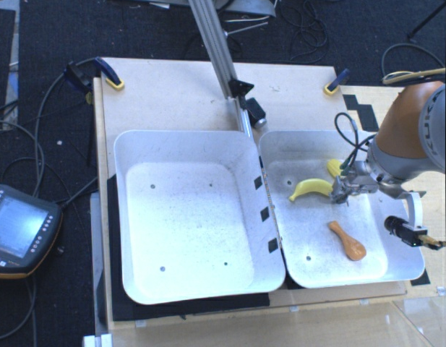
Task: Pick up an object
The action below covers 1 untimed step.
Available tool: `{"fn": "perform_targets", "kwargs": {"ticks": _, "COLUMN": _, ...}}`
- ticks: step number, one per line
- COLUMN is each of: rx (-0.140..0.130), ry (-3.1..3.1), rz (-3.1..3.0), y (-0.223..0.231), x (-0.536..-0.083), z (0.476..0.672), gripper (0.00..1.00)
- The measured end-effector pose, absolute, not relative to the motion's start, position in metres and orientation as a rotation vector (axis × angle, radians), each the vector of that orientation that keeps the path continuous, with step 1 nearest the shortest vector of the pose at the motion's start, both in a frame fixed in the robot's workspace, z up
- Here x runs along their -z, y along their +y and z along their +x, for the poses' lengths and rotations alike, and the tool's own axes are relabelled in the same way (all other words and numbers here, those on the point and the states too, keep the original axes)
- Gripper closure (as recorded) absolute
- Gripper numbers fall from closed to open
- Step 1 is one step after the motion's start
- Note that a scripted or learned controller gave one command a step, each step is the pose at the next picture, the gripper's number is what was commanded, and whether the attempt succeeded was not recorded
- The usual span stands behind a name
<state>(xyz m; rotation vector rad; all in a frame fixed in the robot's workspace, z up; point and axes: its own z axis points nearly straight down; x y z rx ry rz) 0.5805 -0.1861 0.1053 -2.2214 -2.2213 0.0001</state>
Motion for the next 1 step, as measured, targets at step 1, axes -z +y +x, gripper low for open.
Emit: {"fn": "perform_targets", "kwargs": {"ticks": 1, "rx": 0.003, "ry": -2.224, "rz": -2.225, "y": -0.195, "x": -0.1635, "z": 0.5821, "gripper": 1.0}}
